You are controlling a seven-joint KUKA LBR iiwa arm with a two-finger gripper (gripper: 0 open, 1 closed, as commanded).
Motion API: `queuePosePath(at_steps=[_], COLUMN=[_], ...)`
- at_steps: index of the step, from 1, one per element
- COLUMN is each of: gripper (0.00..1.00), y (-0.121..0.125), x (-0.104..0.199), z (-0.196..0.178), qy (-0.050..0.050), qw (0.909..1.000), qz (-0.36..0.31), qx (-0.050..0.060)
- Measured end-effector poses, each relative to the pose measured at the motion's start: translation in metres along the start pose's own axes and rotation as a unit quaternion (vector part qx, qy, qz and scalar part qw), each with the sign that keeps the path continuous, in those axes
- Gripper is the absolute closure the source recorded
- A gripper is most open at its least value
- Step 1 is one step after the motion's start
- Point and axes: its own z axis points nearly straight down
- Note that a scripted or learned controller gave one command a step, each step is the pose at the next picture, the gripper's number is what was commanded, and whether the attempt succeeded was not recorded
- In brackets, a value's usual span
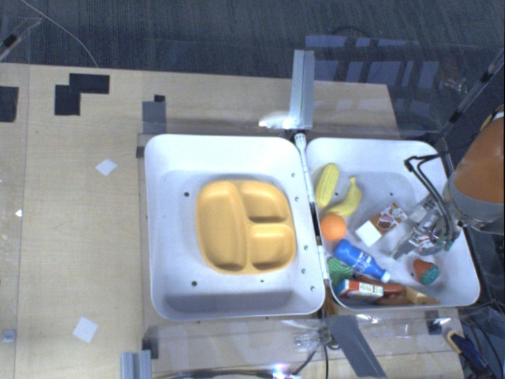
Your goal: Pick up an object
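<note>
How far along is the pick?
Done: the gripper is down inside the right bin, on its right side. In hand: nothing visibly held; whether it has closed on anything is unclear. The banana, orange and blue bottle lie untouched to its left, the yellow tray in the left bin. Left: grasp and lift.

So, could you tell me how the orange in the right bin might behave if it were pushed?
The orange looks round and smooth, so it would probably roll. The banana and blue bottle crowd it, likely stopping it.
</note>
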Motion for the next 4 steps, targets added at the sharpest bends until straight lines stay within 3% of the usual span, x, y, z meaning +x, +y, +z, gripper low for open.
queuePosePath(at_steps=[1, 2, 3, 4], gripper=[0.00, 0.00, 0.00, 0.00], y=[-0.009, 0.028, 0.042, 0.094], x=[0.049, -0.038, 0.000, -0.037], z=[-0.007, 0.002, 0.001, 0.003], qy=[0.004, 0.003, 0.002, 0.003], qw=[0.9972, 0.9684, 0.9785, 0.9491], qz=[0.075, 0.249, 0.206, 0.315], qx=[0.001, 0.001, 0.000, 0.001])
